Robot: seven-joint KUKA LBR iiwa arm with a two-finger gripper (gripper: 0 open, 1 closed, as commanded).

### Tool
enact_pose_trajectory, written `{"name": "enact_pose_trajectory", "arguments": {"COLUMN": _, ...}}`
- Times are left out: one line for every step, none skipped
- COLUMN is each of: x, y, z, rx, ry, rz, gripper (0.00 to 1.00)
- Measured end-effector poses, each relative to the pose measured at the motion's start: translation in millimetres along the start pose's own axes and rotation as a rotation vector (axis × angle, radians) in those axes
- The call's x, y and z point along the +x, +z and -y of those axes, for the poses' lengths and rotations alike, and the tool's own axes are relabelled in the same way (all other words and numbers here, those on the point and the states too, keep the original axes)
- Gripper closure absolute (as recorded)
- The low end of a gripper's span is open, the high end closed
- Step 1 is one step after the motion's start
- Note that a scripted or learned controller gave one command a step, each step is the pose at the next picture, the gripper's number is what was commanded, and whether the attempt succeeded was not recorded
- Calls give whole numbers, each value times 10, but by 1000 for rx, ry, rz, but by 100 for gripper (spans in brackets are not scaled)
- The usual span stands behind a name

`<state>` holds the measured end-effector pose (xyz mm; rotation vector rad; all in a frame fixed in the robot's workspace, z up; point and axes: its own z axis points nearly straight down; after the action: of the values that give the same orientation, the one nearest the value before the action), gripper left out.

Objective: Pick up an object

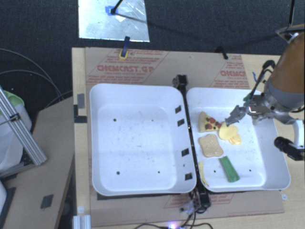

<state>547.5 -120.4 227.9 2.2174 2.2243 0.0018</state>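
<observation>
From the overhead camera, all the toys sit bunched in the right bin (pixel 267 175), toward the wall it shares with the left bin (pixel 138 99), so the arm (pixel 286 80) only needs a short reach in from the right edge. The gripper (pixel 232 119) is down over the yellow toy (pixel 230 135), just beside the pizza slice (pixel 208 122); can't tell how its fingers are set, or whether it's got anything. The bread slice (pixel 211 146) lies nearer the front edge, with the green block (pixel 229 169) by the front wall.

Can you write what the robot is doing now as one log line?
gripper: over right bin, by yellow toy | holding: nothing seen | pizza slice, bread, green piece: lying in bin
</observation>
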Motion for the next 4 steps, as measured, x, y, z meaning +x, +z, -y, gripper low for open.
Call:
{"name": "enact_pose_trajectory", "arguments": {"x": -7, "y": 1314, "z": 326, "rx": 15, "ry": 3, "rz": -3, "gripper": 0}}
{"name": "enact_pose_trajectory", "arguments": {"x": 393, "y": 1446, "z": 624, "rx": 5, "ry": -2, "rz": -3, "gripper": 0}}
{"name": "enact_pose_trajectory", "arguments": {"x": 100, "y": 1426, "z": 80, "rx": -5, "ry": -1, "rz": 3, "gripper": 0}}
{"name": "enact_pose_trajectory", "arguments": {"x": 220, "y": 1441, "z": 564, "rx": 5, "ry": 3, "rz": -2, "gripper": 0}}
